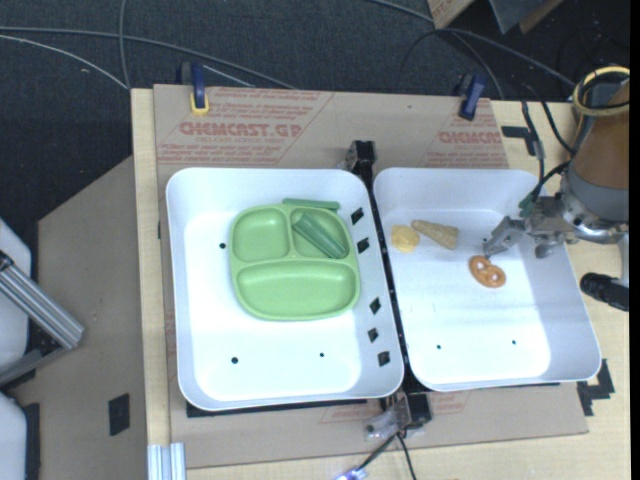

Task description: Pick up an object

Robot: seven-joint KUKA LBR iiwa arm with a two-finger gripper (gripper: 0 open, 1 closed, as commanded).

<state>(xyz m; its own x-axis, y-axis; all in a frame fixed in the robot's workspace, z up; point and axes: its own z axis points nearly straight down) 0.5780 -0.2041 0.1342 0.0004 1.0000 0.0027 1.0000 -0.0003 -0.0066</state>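
The gripper [497,242] hangs over the right bin [520,353], just above an orange pretzel [489,272]. A tan cone [436,233] and a yellow lump [404,238] lie to its left. The left bin [270,353] bears a green divided plate [294,263] (a green piece in one compartment).

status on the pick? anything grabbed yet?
Done: the arm has reached into the right bin, with the gripper low, just above the pretzel. In hand: nothing visible between the fingers. Left: the grasp and lift. The pretzel, the cone-shaped piece and the small yellow piece all lie on the bin floor; the green divided plate sits in the left bin.
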